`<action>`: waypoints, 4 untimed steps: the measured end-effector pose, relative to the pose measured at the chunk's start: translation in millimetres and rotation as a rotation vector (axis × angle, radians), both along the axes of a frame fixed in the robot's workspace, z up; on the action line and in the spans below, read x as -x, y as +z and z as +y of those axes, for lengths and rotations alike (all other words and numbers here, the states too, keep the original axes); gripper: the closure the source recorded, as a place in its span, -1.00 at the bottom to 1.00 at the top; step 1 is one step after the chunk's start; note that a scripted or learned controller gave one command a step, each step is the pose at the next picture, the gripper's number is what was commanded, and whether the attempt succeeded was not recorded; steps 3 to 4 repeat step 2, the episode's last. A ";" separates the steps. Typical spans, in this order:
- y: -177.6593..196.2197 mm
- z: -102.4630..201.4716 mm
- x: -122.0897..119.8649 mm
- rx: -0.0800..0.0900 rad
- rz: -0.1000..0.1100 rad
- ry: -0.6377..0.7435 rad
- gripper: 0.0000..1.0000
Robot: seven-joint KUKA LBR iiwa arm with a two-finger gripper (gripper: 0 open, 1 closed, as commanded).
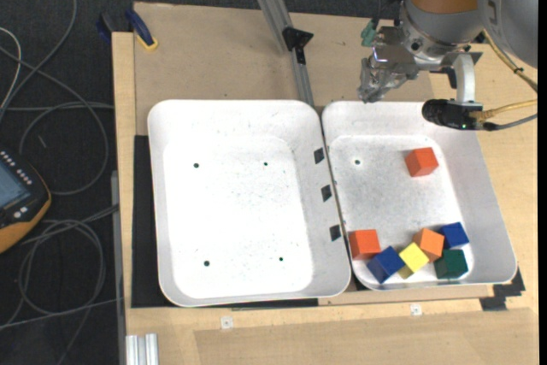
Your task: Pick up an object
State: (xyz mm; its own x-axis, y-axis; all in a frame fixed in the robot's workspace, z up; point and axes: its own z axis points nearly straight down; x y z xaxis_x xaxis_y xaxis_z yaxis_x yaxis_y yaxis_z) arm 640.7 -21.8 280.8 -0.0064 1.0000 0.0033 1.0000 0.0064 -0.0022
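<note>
The gripper (374, 90) hangs above the far rim of the right bin (479, 184), its fingers pointing down with nothing visible between them. A lone orange-red block (420, 161) lies in the upper part of that bin, right of and nearer than the gripper. Along the bin's near edge sits a cluster: an orange block (365, 243), a blue block (385, 263), a yellow block (414, 257), a second orange block (432, 242), another blue block (454, 234) and a dark green block (451, 264).
The left bin (171, 184) lies beside the right one, joined by small black clips (326, 192). A slanted metal pole (273, 4) crosses the bench behind the bins. A black sensor with a cable (453, 113) sits over the right bin's far rim.
</note>
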 end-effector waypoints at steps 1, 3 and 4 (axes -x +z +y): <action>-19.3 55.9 9.7 0.000 0.002 0.000 1.00; -23.4 104.8 28.2 0.001 0.001 -0.001 1.00; -23.4 104.8 28.2 0.001 0.001 -0.001 1.00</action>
